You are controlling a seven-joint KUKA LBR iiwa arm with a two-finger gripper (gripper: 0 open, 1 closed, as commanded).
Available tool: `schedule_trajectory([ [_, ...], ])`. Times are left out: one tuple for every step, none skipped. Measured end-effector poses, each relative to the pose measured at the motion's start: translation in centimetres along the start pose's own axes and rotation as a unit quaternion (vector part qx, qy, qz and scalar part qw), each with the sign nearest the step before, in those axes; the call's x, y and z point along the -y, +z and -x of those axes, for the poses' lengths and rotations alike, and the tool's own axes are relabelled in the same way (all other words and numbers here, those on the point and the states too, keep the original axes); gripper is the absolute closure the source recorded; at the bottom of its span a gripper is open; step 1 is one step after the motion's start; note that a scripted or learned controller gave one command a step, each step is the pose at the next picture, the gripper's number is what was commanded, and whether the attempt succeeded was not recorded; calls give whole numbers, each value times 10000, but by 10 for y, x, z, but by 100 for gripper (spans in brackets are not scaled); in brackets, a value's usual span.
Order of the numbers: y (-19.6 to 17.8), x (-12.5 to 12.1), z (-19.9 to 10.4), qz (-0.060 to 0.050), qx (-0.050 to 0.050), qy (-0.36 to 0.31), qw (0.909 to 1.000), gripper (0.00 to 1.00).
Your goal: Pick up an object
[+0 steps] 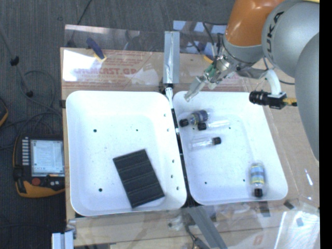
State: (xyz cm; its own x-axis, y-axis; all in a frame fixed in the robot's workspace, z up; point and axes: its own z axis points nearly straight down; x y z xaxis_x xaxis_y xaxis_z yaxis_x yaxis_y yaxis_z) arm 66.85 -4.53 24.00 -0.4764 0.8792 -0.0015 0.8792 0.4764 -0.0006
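Gripper poised over the upper edge of the right bin, small vials lying below it.

The gripper [193,93] hangs at the upper left corner of the right bin [275,139], slanted down and left; its fingers look close together with nothing visible between them, though how far they part I cannot tell. Just below lie a dark-capped vial [196,119], a clear tube [217,124] and a second clear vial [203,142]; another vial [256,177] rests at lower right. A black ribbed block [138,177] sits in the left bin [83,139]. Likely risks: round vials roll from a closing pinch, clustered ones get nudged apart, or the fingers strike the bin rim.
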Motion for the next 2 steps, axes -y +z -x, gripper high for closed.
schedule_trajectory([
  [130, 59, 35, 14, -2, -1668, 9860, 0],
  [130, 59, 34, 18, -6, -1669, 9860, 0],
])
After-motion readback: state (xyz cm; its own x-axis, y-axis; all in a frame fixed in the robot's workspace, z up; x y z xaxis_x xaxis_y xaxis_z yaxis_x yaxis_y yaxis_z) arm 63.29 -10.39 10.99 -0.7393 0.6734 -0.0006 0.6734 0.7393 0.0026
